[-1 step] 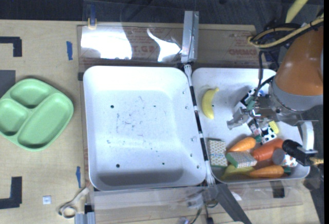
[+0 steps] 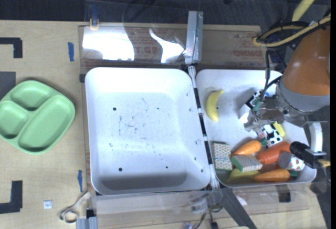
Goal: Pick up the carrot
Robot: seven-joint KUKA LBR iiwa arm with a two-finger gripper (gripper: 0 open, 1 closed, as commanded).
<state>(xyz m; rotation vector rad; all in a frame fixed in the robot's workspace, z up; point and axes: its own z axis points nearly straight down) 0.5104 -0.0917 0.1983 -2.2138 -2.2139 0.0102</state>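
Gripper (image 2: 258,114) hangs over the right bin (image 2: 231,83), low above the clutter along that bin's near side; whether its fingers are apart or together I cannot tell (the wrist hides them). Just beneath and nearer the camera lies a carrot (image 2: 247,147), orange with a green top, resting on a heap of toy food, with a second, redder carrot (image 2: 272,154) beside it and a third (image 2: 273,175) along the near wall. A banana (image 2: 213,105) lies apart toward the divider. On the bench at far left sits a green divided plate (image 2: 34,115).
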